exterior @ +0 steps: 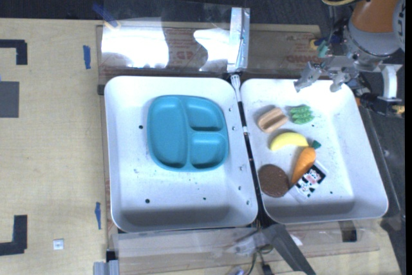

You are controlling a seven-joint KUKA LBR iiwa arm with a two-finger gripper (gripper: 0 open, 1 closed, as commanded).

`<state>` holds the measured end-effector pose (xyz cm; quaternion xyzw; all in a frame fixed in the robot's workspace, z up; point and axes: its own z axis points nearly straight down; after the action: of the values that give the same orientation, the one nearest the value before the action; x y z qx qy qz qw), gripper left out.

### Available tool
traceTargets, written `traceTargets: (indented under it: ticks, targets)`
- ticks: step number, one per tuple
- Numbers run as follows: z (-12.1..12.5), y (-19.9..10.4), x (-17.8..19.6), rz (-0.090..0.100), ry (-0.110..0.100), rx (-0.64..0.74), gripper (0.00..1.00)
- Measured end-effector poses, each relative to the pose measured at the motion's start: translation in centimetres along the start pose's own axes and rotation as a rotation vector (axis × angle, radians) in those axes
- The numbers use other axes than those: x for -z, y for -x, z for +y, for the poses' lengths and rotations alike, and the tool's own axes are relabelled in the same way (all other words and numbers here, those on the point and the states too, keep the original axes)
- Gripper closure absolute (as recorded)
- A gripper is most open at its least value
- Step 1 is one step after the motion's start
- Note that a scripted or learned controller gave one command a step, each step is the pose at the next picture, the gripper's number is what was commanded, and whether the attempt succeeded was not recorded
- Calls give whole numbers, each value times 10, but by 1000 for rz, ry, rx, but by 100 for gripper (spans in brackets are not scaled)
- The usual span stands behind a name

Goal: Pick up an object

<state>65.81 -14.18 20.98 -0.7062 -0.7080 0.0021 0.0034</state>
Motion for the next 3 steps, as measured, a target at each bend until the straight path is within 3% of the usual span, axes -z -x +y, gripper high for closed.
traceTargets:
  ticks: [1,2,3]
  targets:
    - [-29,42,16,0,0,-143,0]
    - [-162,9,-106,3,-9,-201,0]
    - [-176,-11,-124,-4,13,-67,0]
